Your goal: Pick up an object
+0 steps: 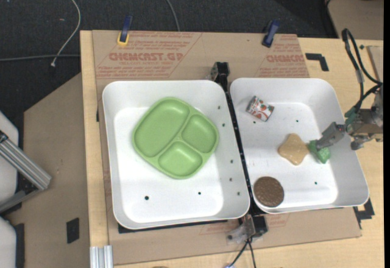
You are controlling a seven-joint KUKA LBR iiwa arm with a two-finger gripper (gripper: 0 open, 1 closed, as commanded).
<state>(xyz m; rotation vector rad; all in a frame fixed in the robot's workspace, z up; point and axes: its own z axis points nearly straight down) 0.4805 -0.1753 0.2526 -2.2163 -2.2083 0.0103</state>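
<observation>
Two shallow white bins are set side by side on the bench (183,56), so that things can be lifted from one bin next to the other. In the left bin (122,200) a green divided plate (175,137) lies flat near the middle, turned at a slant to the bin walls. The loose objects are gathered in the right bin (304,93), the one nearest the side from which the arm reaches. A small red and white packet (260,108) lies at the far left of that bin. A tan lump (293,149) rests near the middle, and a brown round disc (268,191) sits at the near left corner, touching the rim. A small green piece (320,154) lies just right of the tan lump.

The tool (330,136) is seen low over the right part of this bin, just beside the green piece. Whether it is spread or pressed together cannot be told, and nothing is seen to be held. The green piece or the tan lump is judged the likely target, since both lie nearest the tool. The pick-up is judged not yet done.
</observation>
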